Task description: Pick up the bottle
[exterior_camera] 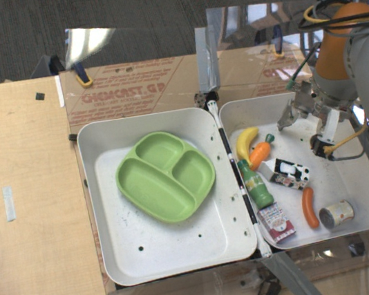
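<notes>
The green bottle (256,184) lies along the left wall of the right bin (358,181), its cap pointing toward the back, just below the carrot. My gripper (306,126) hovers over the back right part of that bin, well to the right of the bottle and apart from it. Its fingers stand open with nothing between them.
Around the bottle lie a banana (245,142), a carrot (260,151), a black-and-white toy (291,173), a sausage (309,207), a can (336,214) and a pink carton (276,223). A green divided plate (166,176) sits in the left bin (117,245).
</notes>
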Available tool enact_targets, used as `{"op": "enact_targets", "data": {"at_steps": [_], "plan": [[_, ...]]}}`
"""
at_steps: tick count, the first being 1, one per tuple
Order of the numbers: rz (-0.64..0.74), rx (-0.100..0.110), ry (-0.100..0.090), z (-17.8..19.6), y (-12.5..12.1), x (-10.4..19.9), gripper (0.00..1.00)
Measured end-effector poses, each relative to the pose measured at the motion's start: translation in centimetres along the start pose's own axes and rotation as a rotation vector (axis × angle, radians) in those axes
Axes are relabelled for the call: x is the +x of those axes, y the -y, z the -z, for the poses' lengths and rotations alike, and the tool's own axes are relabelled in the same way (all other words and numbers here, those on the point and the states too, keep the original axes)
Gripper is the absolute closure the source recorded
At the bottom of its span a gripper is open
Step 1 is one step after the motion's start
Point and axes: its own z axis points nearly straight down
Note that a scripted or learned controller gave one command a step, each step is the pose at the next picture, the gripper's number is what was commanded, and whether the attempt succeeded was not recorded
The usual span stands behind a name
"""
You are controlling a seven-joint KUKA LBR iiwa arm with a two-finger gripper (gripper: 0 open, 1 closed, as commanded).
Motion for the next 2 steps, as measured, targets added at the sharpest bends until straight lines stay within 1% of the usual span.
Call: {"op": "enact_targets", "data": {"at_steps": [1,2], "plan": [[-0.273,0.000,0.000,2.6,-1.1,1.2,0.00],[-0.677,0.001,0.002,8.8,0.4,0.6,0.00]]}}
